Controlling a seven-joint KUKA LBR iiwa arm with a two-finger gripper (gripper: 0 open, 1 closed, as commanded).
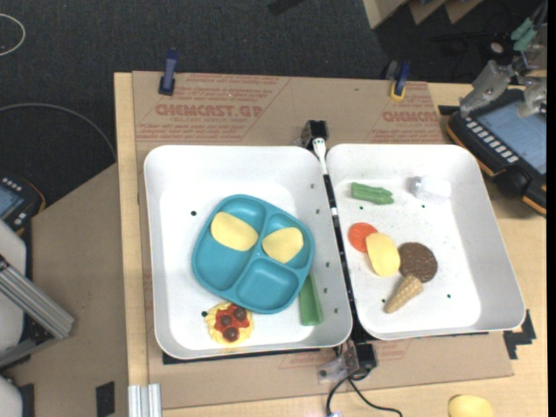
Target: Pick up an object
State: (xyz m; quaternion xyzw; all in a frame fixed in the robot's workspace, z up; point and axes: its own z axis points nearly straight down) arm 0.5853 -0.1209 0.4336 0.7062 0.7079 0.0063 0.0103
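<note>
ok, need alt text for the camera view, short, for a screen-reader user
Two shallow white bins sit side by side on a bench, seen from above. The left bin holds a blue divided plate with two yellow pieces, a small toy pizza and a green stick. The right bin holds a green pod, a red disc, a yellow piece and a chocolate ice-cream cone.

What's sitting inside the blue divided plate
Two yellow pieces lie in the upper compartments of the blue plate. Whatever is beneath them is covered.
</note>
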